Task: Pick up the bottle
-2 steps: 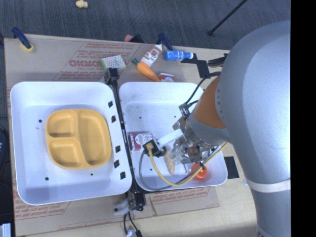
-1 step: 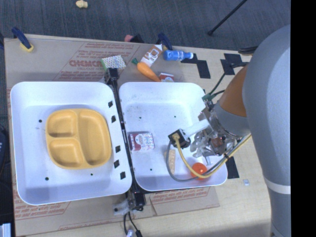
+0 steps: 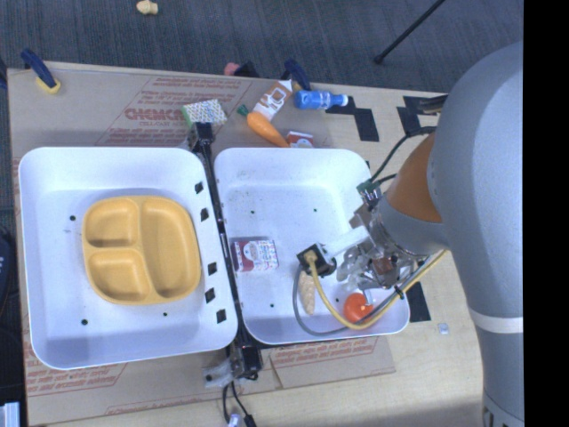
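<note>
Camera view: nearest the lens is the grey arm (image 3: 484, 238), coming in from the right and covering the right bin's near-right corner. The gripper (image 3: 378, 269) is low over that corner, wrapped in cables; can't tell whether it's spread or pinching, and nothing visibly sits in it.

Task target: the bottle (image 3: 318, 100) looks like the blue one lying on its side on the cardboard (image 3: 151, 109), beyond the far edge of the right bin (image 3: 293, 172), so it's outside both bins and well apart from the gripper. A second white-and-orange bottle (image 3: 269, 102) lies just left of it; the label is too small to read.

To do this step well: lift clear of the bin wall, travel to the far side, align across the blue bottle's body rather than along it, and descend centered so it doesn't roll.

Containers: 2 bins.
- The left bin (image 3: 53, 238) holds 1 yellow 3-compartment tray (image 3: 142, 247).
- The right bin holds a small red-and-white carton (image 3: 255, 255), a pale oblong item (image 3: 307, 294), and an orange-red object (image 3: 357, 308) near the gripper.
</note>
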